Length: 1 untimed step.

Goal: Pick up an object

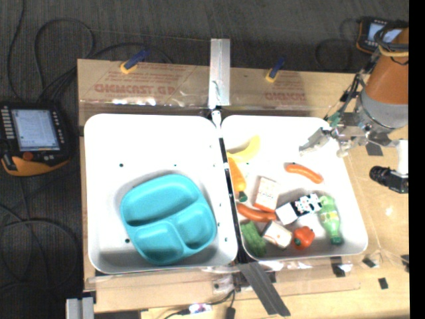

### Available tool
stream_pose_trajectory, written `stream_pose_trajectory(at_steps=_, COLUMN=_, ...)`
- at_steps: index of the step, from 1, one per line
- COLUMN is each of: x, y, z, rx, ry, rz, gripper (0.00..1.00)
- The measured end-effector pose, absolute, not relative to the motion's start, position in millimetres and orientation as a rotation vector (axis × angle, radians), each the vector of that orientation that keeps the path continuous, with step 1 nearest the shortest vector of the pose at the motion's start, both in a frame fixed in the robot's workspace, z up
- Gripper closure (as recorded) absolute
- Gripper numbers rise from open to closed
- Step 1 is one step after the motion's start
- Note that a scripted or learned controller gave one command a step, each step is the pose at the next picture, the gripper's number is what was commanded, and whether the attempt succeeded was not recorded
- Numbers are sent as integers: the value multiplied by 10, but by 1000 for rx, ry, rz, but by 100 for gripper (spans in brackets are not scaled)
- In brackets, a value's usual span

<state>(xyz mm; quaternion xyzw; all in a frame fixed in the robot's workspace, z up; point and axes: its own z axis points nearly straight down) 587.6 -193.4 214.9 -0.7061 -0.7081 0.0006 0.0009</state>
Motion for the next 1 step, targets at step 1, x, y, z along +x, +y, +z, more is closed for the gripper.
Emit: stream_pose_trajectory(at_steps=1, x=5627, y=-1772, z=1021, rx=-2083, ry=-2373, rz=-13, gripper=0)
